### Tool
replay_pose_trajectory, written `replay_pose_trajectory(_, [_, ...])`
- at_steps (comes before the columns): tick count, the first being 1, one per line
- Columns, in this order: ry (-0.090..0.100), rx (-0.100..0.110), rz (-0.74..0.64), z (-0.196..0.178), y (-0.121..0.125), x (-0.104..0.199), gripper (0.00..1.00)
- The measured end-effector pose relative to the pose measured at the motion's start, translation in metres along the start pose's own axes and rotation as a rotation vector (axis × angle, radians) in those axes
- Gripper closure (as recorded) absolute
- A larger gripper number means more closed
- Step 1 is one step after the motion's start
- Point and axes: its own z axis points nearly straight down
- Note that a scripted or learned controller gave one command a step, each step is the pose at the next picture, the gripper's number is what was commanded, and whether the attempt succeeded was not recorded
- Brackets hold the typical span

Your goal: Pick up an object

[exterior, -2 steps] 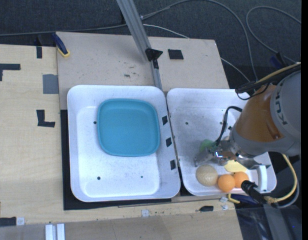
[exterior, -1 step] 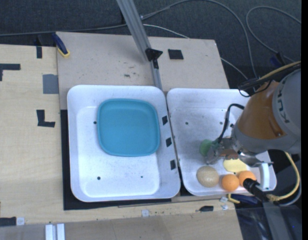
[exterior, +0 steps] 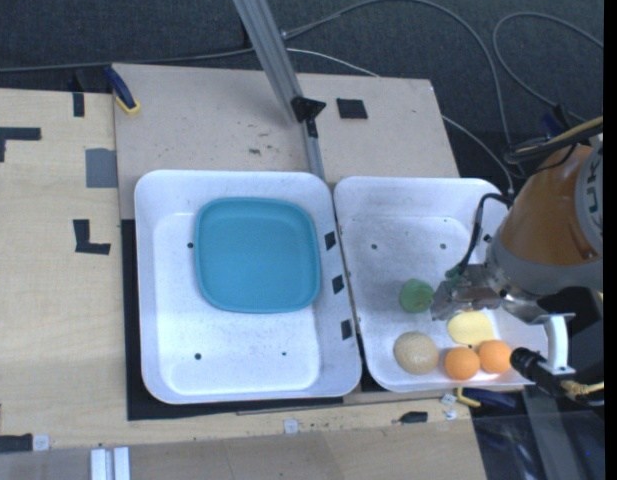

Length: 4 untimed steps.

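Reaching in from the right, the grey arm with its orange band (exterior: pixel 548 218) has its end effector (exterior: pixel 466 296) low over the right-hand shallow white bin (exterior: pixel 388 208), just beside a small round green ball (exterior: pixel 416 295). Whether its fingers are apart or together cannot be told from this slant, and nothing is plainly seen between them, so the pick looks not yet done: the approach seems made, while the grasp and the lift remain.

All the candidate things lie in the near right corner of that bin. The green ball sits apart from the others; a pale yellow rounded piece (exterior: pixel 471 327) lies just below the end effector; a speckled beige ball (exterior: pixel 416 352) rests nearer the front wall, with two small orange balls (exterior: pixel 462 363) touching side by side to its right.

The left-hand shallow white bin (exterior: pixel 168 368) carries a square blue plastic plate (exterior: pixel 256 254), lying flat and well apart from the arm. Both bins rest on a pale wooden surface (exterior: pixel 48 228) marked with dark tape patches. A slanted metal rail (exterior: pixel 273 48) crosses the top, and loose cables (exterior: pixel 468 28) trail over dark flooring behind.
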Motion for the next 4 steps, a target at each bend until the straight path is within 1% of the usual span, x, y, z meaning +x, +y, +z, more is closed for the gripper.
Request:
replay_pose_trajectory(1, [0.000,-0.001,0.000,-0.062,0.001,-0.002,1.00])
replay_pose_trajectory(2, [0.000,0.000,0.000,-0.099,0.002,-0.002,1.00])
replay_pose_trajectory(3, [0.002,0.005,-0.004,-0.086,0.029,0.045,1.00])
replay_pose_trajectory(4, [0.002,0.003,-0.005,-0.094,0.051,0.092,1.00])
